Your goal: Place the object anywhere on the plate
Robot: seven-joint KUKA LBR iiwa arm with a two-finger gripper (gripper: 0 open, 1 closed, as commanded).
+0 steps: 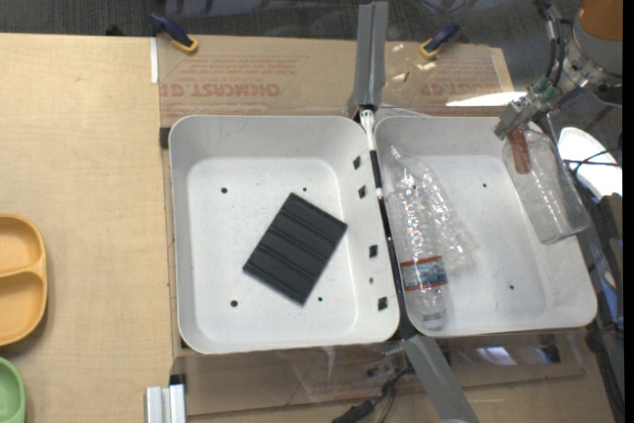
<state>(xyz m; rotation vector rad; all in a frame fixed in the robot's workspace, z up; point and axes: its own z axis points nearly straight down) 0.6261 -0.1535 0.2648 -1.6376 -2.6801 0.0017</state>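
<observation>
The claw [523, 119] sits at the far right corner of the right bin [555, 312], below the arm's orange band [606, 5]; whether it is apart or clamped cannot be told at this size. A clear glass-like vessel [547, 188] hangs or leans directly beneath it against the bin's right wall, and contact between the two cannot be confirmed. A crushed clear plastic bottle [424, 238] lies along the same bin's left side, its cap end toward the near edge. In the left bin [193, 312], a flat black ribbed plate [295, 247] lies tilted near the centre, well apart from the claw.

Judged risks: if the vessel is only loosely gripped, its smooth, tapering surface could slip on the carry across the divider [372, 64] between the bins; a low carry could strike the bin rims. The plate is small and set askew, so a release off its centre could drop the object onto bare bin floor.

Legible writing: mirrored red print on the cardboard [233, 79] behind the left bin, reading roughly "CHEMCRZT". The bottle's label [426, 272] is red and blue, its text too small to read.
</observation>
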